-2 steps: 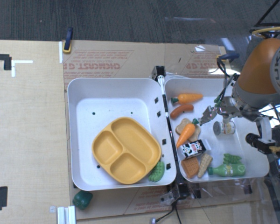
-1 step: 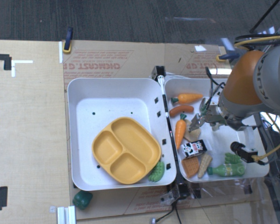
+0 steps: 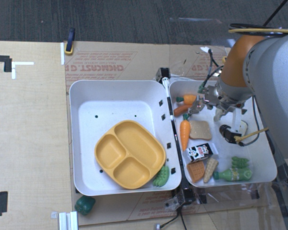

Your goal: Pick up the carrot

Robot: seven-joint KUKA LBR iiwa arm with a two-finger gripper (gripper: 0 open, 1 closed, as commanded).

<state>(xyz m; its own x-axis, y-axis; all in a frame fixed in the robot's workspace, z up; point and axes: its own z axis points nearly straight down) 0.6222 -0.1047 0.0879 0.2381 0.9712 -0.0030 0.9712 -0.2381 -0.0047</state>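
Note:
The carrot [image 3: 184,133], orange with a green top, lies lengthwise along the left wall of the right bin [image 3: 265,150]. The gripper [image 3: 200,104] hangs over the back of that bin, a short way above and to the right of the carrot's green end. It is apart from the carrot. Beside the gripper lie a small orange piece [image 3: 189,99] and a reddish sausage-like piece [image 3: 180,110]. The grey arm with its orange band [image 3: 240,61] reaches in from the right.
A bread slice [image 3: 200,129], a black-and-white carton [image 3: 199,151], a cracker [image 3: 196,171], a corn cob [image 3: 210,169] and green items [image 3: 234,174] share the right bin. The left bin [image 3: 81,128] holds a yellow divided plate [image 3: 129,153] and a green vegetable [image 3: 162,175].

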